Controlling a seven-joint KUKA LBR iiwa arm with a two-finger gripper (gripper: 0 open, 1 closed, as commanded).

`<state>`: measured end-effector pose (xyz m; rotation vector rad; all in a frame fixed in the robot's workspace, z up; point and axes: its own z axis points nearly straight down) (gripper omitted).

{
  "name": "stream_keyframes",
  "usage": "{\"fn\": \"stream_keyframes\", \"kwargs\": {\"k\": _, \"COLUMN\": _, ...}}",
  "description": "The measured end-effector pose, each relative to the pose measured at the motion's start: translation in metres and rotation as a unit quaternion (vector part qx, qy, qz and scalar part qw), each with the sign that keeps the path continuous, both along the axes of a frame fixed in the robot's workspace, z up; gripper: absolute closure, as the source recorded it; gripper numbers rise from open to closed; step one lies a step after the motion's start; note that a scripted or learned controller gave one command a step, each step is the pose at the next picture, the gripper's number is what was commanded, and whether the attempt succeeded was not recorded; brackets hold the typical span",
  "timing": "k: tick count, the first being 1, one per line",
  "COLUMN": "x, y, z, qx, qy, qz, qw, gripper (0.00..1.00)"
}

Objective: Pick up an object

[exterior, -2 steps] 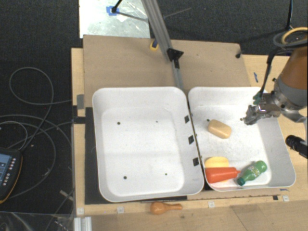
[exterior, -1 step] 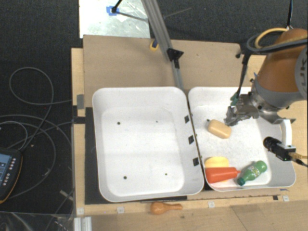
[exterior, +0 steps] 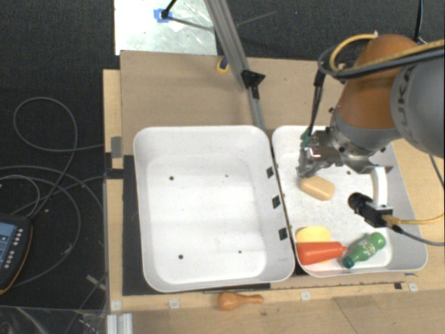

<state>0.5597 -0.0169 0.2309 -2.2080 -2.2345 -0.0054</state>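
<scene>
Wooden pear-shaped piece (exterior: 239, 299) on bench, outside both bins (exterior: 208, 141)

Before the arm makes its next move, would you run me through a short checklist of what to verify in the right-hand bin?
1. Gripper over the right bin: ok.
2. Tan block free of neighbours: ok, lies apart.
3. Gripper above the tan block: ok, just up-left of it.
4. Object between the fingers: cannot tell.
5. Carrot, yellow piece and green bottle separated: not ok, clustered at the near edge.
6. Cable out of the way: cannot tell.
</scene>
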Motion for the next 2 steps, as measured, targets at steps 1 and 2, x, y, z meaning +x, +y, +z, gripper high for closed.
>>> {"fn": "stream_keyframes", "kwargs": {"k": 1, "x": -0.003, "y": 0.055, "z": 0.011, "qx": 0.0002, "qy": 0.0, "qz": 0.0, "qw": 1.0, "gripper": 1.0}}
{"fn": "stream_keyframes", "kwargs": {"k": 2, "x": -0.003, "y": 0.107, "z": 0.018, "qx": -0.0001, "qy": 0.0, "qz": 0.0, "qw": 1.0, "gripper": 1.0}}
